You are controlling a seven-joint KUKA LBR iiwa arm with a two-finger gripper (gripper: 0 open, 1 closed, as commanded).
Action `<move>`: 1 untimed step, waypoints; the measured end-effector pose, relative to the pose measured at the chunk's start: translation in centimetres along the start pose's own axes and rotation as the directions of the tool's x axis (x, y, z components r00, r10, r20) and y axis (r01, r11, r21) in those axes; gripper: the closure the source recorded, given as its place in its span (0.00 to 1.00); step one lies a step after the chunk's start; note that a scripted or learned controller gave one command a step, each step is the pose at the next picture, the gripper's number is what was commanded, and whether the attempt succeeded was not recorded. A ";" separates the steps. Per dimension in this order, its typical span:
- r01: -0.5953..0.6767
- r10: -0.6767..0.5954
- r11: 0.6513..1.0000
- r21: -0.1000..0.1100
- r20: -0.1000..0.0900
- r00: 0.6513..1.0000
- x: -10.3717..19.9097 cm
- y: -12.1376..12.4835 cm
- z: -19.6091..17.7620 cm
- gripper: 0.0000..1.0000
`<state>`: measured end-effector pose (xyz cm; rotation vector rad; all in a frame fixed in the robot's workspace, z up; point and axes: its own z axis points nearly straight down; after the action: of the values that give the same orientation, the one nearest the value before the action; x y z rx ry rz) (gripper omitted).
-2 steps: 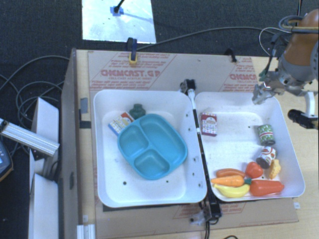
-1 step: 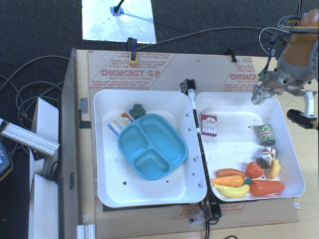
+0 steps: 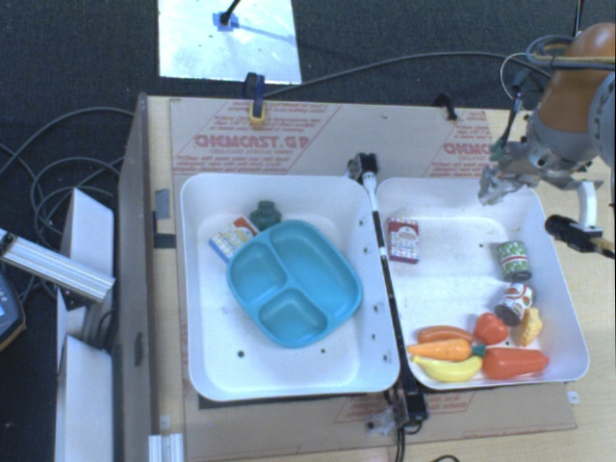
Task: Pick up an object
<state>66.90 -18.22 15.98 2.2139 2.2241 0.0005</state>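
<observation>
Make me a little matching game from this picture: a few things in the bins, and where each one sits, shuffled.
Things:
1. blue divided plate
2. red and white box
3. banana
4. green can

Places:
A. right bin, near its right wall
B. left bin, middle
C. right bin, front edge
D. right bin, by the divider between the bins

Pairs: 1-B, 2-D, 3-C, 4-A

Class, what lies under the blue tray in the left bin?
A small box and a dark green toy poke out from behind the blue tray; anything fully beneath is hidden.
</observation>
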 end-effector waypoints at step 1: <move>-0.003 0.003 1.000 -0.002 0.000 1.000 -1.9 0.0 -3.2 1.00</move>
<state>66.94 -20.12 19.14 2.2158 2.2200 0.0030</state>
